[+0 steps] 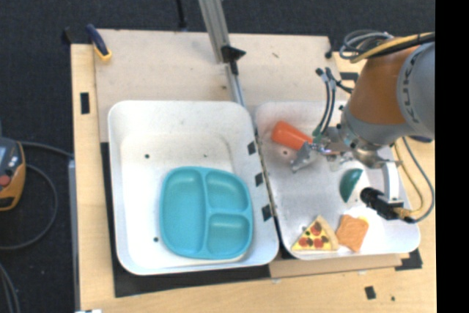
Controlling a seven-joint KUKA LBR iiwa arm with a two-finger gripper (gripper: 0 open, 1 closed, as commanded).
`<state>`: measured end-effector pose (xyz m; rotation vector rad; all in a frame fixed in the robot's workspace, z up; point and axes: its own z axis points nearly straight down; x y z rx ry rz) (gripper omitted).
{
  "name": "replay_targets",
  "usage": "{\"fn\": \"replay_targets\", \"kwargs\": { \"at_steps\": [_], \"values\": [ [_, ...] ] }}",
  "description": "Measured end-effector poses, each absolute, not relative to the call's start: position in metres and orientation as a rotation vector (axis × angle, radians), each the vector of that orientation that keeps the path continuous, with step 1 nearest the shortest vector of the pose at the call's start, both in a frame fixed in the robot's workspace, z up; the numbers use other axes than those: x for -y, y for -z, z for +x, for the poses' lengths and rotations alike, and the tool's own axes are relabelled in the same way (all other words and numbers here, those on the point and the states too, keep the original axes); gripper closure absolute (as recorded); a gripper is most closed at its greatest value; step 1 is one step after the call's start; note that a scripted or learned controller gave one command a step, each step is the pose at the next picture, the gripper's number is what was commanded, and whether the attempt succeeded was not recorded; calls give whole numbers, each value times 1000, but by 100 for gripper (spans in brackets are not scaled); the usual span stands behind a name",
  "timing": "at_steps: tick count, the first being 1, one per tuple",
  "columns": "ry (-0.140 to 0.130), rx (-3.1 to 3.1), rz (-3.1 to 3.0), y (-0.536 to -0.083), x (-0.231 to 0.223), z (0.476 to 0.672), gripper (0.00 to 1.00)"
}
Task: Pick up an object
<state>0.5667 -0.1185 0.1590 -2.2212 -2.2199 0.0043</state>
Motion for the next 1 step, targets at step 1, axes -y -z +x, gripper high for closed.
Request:
{"fn": "replay_targets", "kwargs": {
  "at_steps": [1],
  "values": [
    [-5,2219,-2221,-106,119,566,0]
  ]
}}
